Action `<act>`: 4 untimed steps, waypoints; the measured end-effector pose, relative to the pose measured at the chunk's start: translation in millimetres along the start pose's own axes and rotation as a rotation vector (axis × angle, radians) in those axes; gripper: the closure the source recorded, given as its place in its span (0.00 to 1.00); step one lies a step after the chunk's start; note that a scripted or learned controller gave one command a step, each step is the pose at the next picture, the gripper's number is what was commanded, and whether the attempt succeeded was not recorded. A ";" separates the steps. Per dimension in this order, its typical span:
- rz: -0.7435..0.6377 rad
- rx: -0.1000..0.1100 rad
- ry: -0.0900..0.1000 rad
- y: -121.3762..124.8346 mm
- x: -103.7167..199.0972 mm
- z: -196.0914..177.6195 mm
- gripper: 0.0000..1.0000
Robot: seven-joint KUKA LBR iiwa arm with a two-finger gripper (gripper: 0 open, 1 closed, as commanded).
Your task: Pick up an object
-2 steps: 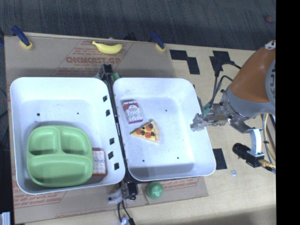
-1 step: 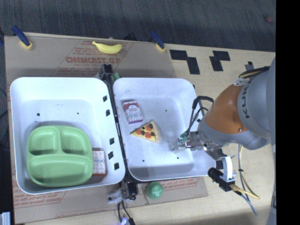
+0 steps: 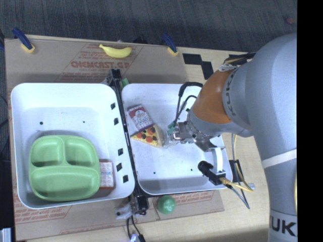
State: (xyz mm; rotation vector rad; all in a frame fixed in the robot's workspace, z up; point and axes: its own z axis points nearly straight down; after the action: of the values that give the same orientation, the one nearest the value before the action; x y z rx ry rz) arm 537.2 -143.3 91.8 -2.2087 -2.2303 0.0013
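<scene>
The end effector [image 3: 174, 133] sits low in the right bin [image 3: 171, 185], just at 3 o'clock of the pizza slice [image 3: 147, 134]; whether it is apart or together, I cannot tell. A red packet [image 3: 140, 117] lies at the slice's 12 o'clock near the bin's left wall, with open floor toward 6 o'clock.

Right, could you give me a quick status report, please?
Gripper low in right bin, beside pizza slice. Red packet just behind. Nothing seen held.

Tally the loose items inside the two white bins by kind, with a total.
Green divided plastic tray: 1
Small brown-and-white box beside the tray: 1
Red-and-white packet: 1
Toy pizza slice: 1
Total: 4
</scene>
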 end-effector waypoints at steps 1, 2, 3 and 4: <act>0.006 -0.003 -0.003 -47.1 -52.4 -90.3 1.00; 0.004 -0.004 -0.001 -0.2 -26.2 -142.6 1.00; 0.004 0.001 -0.001 -58.9 -45.9 -104.1 1.00; 0.002 -0.001 -0.001 -60.6 -13.2 -117.4 1.00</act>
State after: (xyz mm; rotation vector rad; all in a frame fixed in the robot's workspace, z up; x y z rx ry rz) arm 477.1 -157.2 209.3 -2.2114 -2.2292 0.0016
